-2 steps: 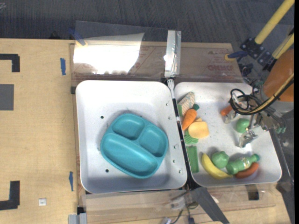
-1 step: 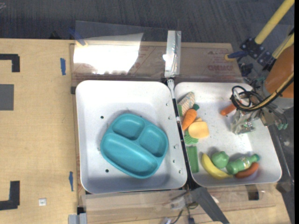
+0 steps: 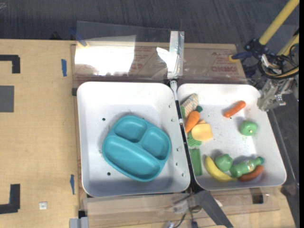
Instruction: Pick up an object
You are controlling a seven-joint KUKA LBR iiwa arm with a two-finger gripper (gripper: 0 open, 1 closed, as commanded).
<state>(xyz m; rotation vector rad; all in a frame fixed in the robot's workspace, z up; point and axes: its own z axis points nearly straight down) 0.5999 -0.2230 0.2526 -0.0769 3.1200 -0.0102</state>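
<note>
Nearest you, the banana (image 3: 216, 170) lies at the right bin's (image 3: 275, 146) front edge: light, hard plastic, slick and curved, so grip across its middle. Your tool (image 3: 271, 99) hangs at the bin's back-right corner; its state I cannot tell.

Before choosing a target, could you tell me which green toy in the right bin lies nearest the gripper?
The round green one lying alone near the bin's right side, just below the gripper; the other green pieces sit lower, clustered by the banana.
</note>
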